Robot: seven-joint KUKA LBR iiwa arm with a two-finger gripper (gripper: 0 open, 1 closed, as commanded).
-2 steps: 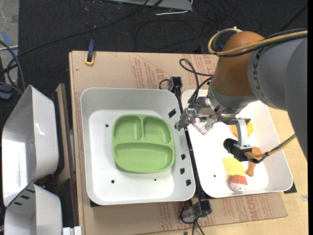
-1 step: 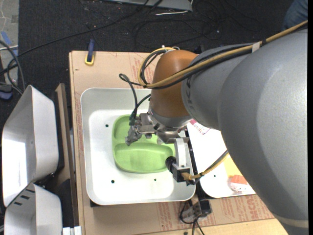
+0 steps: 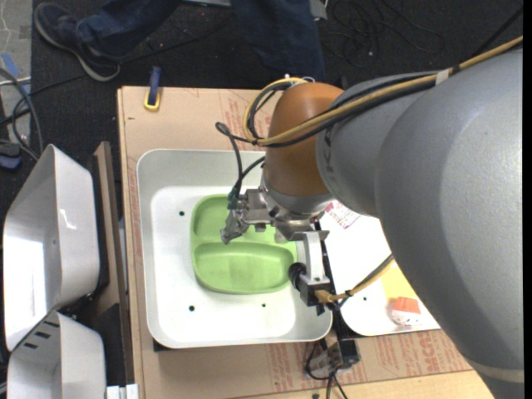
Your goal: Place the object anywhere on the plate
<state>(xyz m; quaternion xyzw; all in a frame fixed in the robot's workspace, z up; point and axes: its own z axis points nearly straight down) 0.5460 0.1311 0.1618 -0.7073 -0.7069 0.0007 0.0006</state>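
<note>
Mid-frame, the pincer [image 3: 235, 225] hangs over the green plate [image 3: 241, 266] in the white bin [image 3: 166, 306]; its grip I cannot tell.

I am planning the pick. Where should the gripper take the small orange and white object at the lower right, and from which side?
Probably from straight above, closing across the narrower width of the orange and white object. It lies low on the flat white surface, with nothing touching its visible sides; finer shape is blurred.
</note>
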